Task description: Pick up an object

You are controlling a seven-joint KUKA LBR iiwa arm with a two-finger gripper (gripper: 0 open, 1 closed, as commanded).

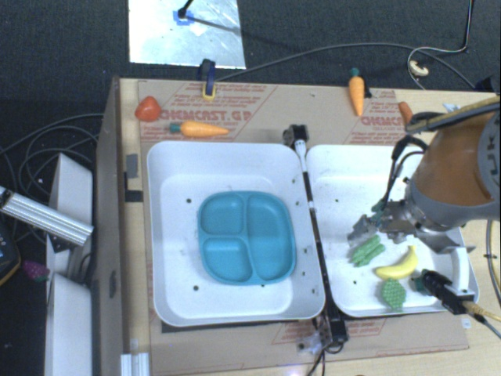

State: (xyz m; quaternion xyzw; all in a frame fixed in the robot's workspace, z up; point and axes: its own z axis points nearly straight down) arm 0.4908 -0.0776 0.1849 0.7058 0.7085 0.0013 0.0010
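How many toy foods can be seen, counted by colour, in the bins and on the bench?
Orange: 3, a carrot lying on the bench, a carrot at the back, and a round fruit.
Green: 2, a long vegetable and a bumpy one in the right bin.
Yellow: 1, a banana.
Total: 6.

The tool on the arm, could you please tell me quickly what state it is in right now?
Tool: cannot be told; it hangs in the right bin, just above the green toy.
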